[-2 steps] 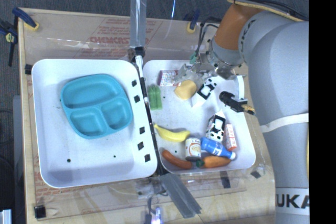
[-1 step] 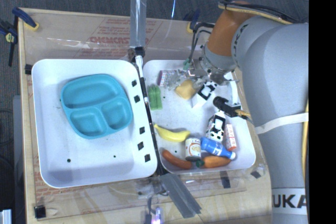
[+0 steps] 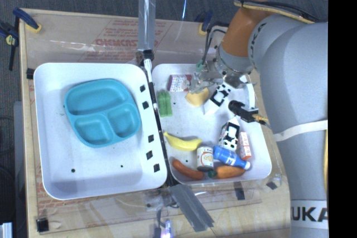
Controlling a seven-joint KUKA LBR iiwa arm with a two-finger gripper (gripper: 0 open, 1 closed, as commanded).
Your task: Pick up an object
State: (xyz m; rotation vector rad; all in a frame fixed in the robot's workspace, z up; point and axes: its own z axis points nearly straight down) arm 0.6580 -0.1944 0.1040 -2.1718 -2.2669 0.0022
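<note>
Right bin [image 3: 262, 167], near wall — carrot [image 3: 227, 171], red sausage-shaped piece [image 3: 187, 170], small can [image 3: 204, 157] and blue bottle [image 3: 230, 157] packed close together; a banana [image 3: 182, 142] lies just beyond them toward the divider.

Right bin, middle — a black-and-white carton [image 3: 229, 134] and a flat red packet [image 3: 244, 147] near the right wall; a green block [image 3: 164, 103] beside the divider.

Right bin, far end — a pale yellow wedge [image 3: 195, 98] and a printed packet [image 3: 178, 83].

Gripper [image 3: 207, 79] — low over the far end, directly above and beside the yellow wedge, apparently near or touching it. Whether the jaws stand apart or together cannot be told; nothing is visibly between them.

Left bin [image 3: 50, 136] — one blue divided tray [image 3: 102, 111], well apart from the arm.

Step in hand, as judged — the descent onto a candidate, most likely the wedge; no object is lifted yet. The next move calls for closing squarely on the wedge without nudging it against the packet, then a straight lift clear of the bin wall.
</note>
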